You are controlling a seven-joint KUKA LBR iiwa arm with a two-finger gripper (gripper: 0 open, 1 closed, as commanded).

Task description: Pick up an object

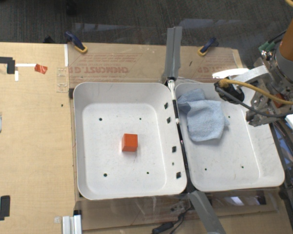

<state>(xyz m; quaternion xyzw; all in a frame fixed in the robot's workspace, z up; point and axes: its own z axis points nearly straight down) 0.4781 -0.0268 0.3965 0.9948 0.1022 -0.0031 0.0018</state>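
The red block (pixel 130 142) sits alone near the middle of the left bin (pixel 88 179), flat on the floor of it and well apart from every wall, so a straight descent from above looks open on all sides. In the right bin (pixel 263 177) a pale blue cloth (pixel 204 119) lies crumpled toward the upper left corner, one edge close against the divide between the two bins; it is soft and bunched, and would likely fold rather than lift cleanly. Both bins rest side by side on the desk (pixel 29 145), over a sheet of brown cardboard (pixel 122 65) held by clamps at the back edge

The arm (pixel 288 57) comes in from the right and hangs over the right rim of the right bin, its wrist wrapped in cables and a yellow hose (pixel 244 86). The pincer (pixel 258 117) is low beside the rim, near the cloth but apart from it, and well apart from the block. Whether it is apart or together cannot be told amid the clutter of wires; nothing shows held in it. The pick seems not yet begun
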